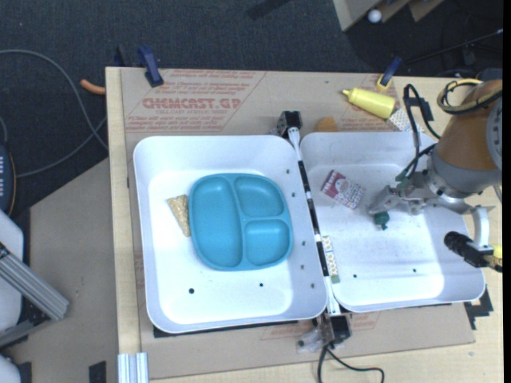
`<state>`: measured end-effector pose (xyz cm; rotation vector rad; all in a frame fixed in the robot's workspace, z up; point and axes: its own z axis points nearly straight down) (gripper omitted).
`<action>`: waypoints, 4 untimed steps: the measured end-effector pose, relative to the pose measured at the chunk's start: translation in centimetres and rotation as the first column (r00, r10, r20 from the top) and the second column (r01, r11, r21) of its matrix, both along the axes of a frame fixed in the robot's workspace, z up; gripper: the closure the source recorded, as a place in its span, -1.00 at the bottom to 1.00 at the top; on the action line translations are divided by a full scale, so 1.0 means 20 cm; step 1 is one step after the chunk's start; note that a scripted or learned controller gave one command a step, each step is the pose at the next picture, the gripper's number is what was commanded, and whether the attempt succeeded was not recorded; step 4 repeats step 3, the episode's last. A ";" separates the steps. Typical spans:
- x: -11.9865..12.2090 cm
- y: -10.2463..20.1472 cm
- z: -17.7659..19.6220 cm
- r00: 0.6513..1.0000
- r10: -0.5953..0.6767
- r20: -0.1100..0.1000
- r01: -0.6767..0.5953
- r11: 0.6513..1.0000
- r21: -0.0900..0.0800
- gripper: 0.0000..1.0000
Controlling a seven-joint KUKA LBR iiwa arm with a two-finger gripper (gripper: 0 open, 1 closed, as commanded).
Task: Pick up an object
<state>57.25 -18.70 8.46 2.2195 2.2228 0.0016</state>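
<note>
Lying flat: red-white packet (342, 189), right bin (399, 294).

The arm (467, 146) is reaching in over the right bin (399, 286), its gripper (382, 214) hanging low beside a small red-and-white packet (342, 189). In the left bin (160, 174), a blue divided plate (240, 219) is lying beside a tan cracker-like piece (179, 209). A yellow bottle (370, 100) is resting on the desk (215, 102).

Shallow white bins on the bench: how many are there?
2. One shallow white bin sits at the left and holds a blue divided plastic tray; the other white bin sits at the right, where the gripper reaches in.
</note>
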 end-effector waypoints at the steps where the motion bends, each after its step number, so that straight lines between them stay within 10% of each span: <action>1: 0.00 0.00 0.05 1.000 0.000 0.002 0.000 1.000 -0.001 1.00; 2: 0.12 0.33 0.00 1.000 -0.001 0.000 0.001 1.000 -0.001 1.00; 3: -0.11 0.61 0.50 1.000 0.000 0.000 0.000 1.000 0.000 1.00; 4: -0.11 0.61 0.50 1.000 0.000 0.000 0.000 1.000 0.000 1.00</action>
